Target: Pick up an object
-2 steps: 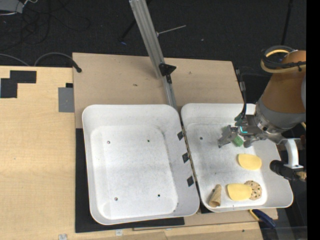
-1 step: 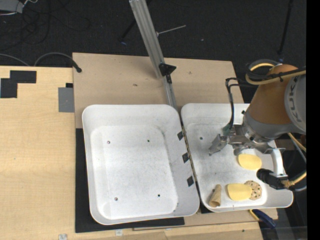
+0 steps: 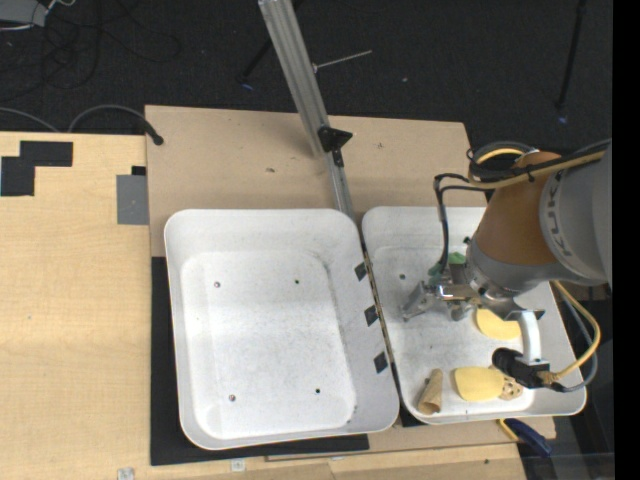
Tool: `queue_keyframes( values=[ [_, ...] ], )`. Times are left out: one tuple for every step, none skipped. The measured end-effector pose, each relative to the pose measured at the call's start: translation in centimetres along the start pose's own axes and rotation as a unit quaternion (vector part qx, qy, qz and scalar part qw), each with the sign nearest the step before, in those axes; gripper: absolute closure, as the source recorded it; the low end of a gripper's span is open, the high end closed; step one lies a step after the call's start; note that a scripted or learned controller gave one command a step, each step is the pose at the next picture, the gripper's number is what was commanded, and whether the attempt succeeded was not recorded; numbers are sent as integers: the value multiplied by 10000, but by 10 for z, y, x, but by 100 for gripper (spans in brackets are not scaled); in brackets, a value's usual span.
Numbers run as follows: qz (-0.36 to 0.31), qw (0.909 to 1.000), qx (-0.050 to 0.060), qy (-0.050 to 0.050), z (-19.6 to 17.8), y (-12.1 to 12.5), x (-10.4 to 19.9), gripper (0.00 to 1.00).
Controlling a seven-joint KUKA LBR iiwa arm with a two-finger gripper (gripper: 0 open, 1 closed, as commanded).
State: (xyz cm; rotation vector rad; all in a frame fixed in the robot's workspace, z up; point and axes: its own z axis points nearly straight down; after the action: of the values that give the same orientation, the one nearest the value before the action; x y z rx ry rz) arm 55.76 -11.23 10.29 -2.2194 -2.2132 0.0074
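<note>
Left bin (image 3: pixel 265 328) bare white; right bin (image 3: pixel 415 268) partly hidden under arm (image 3: pixel 530 228). Fingers (image 3: pixel 425 301) low over right bin's middle; apart or together: cannot tell. Yellow piece (image 3: pixel 478 384) near front edge, long axis along that edge, well apart from fingers. Second yellow piece (image 3: pixel 495 323) half covered by wrist. Tan cone (image 3: pixel 431 392) beside front edge, narrow end toward back.

Two white bins (image 3: pixel 265 333) (image 3: pixel 400 258); two yellow objects (image 3: pixel 478 384) (image 3: pixel 497 324) (one tan cone (image 3: pixel 431 392)).
</note>
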Motion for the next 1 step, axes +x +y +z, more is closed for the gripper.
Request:
queue_keyframes(
  values=[
    [12,10000,-33,-8,10,0,0,0]
  ],
)
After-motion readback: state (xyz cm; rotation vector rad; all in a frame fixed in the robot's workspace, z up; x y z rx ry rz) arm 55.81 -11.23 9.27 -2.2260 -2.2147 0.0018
